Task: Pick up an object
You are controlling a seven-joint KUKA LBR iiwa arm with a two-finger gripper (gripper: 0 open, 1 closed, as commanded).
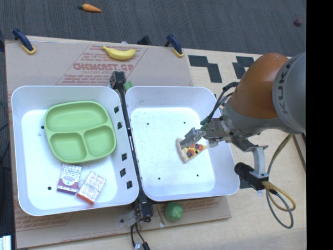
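Camera view, right bin: two-finger metal claw point(193, 138) directly over small flat pizza-slice toy point(191, 150), long axis slanting lower-left to upper-right; claw state indeterminate.

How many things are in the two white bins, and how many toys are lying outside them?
Green divided plastic plate in the left bin: 1
Small printed cardboard boxes in the left bin: 2
Toy pizza slice in the right bin: 1
Yellow toy banana outside: 1
Green ball outside: 1
Orange toy carrot on the floor: 1
Total: 7
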